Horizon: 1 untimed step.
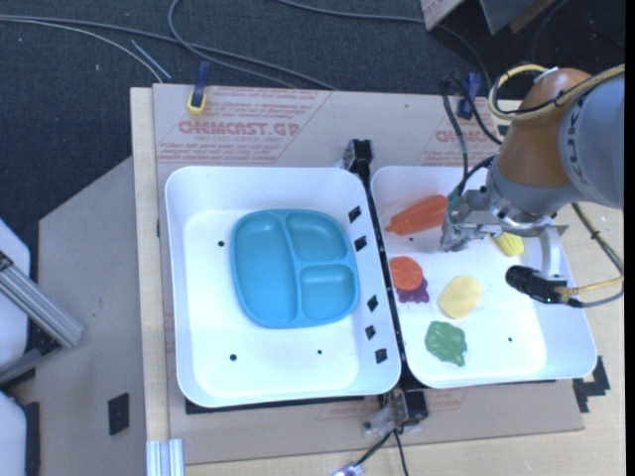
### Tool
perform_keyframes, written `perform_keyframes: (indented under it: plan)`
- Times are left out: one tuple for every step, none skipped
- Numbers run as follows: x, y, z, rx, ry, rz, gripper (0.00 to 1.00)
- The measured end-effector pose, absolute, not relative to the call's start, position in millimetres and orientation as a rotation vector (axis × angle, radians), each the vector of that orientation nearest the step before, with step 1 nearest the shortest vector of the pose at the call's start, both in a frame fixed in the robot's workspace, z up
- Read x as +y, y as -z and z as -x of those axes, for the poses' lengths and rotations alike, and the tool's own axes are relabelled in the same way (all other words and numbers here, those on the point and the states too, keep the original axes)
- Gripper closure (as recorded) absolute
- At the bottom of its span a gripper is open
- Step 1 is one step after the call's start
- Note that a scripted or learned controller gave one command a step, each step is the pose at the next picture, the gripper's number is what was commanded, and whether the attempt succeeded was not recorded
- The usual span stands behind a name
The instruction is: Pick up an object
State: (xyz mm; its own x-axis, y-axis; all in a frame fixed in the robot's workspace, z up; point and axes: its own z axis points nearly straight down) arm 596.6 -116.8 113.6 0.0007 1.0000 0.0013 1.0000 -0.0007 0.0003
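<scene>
A: Okay, arm first; where is the gripper (459,234)?

B: Low in the right bin (516,360), near its back-left part; grey arm (585,137) with the orange band comes in from the right; fingers point toward the bin divider.

A: Fingers apart or together?

B: Cannot tell; too small and dark against the wrist; nothing visibly between them.

A: Objects?

B: Orange carrot (417,214) lies just left of the gripper, near or touching it, cannot say which; small yellow piece (510,245) just right of the gripper, partly under the arm; orange-red round item (405,272) sits on a purple item (415,291), touching, near the divider; pale yellow lump (459,297) in the middle of the bin; green leafy item (445,342) toward the front, apart from the lump; a black piece (531,284) with cable hangs off the arm over the bin's right half.

A: Left bin (198,355)?

B: Blue compartment tray (295,267) lying flat in the middle, slightly turned.

A: Surroundings?

B: Both bins on the counter (248,127), brown sheet with red print; yellow clamp (198,97) at its back-left edge; cables (228,28) on the dark floor behind.
</scene>
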Motion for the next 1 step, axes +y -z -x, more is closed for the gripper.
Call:
perform_keyframes:
  plan:
    - [-121.2, -158.0, -596.7, -2.223, 0.004, 2.225, 1.00]
